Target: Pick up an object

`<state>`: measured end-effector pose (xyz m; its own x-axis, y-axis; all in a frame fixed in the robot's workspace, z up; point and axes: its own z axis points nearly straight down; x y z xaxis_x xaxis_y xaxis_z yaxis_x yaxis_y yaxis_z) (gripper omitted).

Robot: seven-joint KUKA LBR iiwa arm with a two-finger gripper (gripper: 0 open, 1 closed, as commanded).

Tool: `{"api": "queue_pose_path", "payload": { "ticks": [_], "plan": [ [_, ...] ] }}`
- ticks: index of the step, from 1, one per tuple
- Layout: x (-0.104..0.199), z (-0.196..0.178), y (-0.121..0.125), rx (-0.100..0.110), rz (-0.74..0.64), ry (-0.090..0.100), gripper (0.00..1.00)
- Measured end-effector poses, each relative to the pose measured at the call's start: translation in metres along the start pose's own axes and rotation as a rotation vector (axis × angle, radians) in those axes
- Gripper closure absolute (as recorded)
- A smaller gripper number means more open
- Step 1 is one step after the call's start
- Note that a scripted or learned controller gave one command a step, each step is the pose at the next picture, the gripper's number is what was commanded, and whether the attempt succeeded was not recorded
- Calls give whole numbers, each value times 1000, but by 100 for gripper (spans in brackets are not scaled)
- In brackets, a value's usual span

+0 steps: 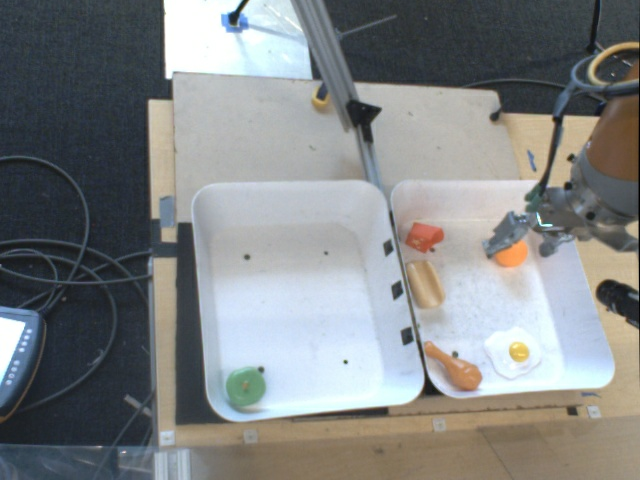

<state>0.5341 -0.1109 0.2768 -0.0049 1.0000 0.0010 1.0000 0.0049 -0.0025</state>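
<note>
My gripper [526, 240] hangs over the right bin's [570, 298] far right part. It is open, with its two grey fingers spread apart. A small orange ball [513, 256] lies on the bin floor just below the left finger [505, 233], which partly covers it. I cannot tell whether the finger touches the ball. Also in the right bin are a red block [425, 235], a tan bread roll [426, 283], an orange carrot-like piece [455, 365] and a fried egg [514, 353]. A green round piece [245, 386] sits in the left bin's [290, 268] near left corner.
A grey pole [335, 58] slants down from the top to the wall between the bins. The arm's body [612, 158] stands over the right bin's right rim. Cables [60, 258] and a tablet [15, 353] lie on the floor at left.
</note>
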Motion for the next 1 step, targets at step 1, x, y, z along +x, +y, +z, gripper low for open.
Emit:
{"api": "queue_pose_path", "payload": {
  "ticks": [1],
  "plan": [
    [0, -2, 1, -5, 2, -1, 0]
  ]
}}
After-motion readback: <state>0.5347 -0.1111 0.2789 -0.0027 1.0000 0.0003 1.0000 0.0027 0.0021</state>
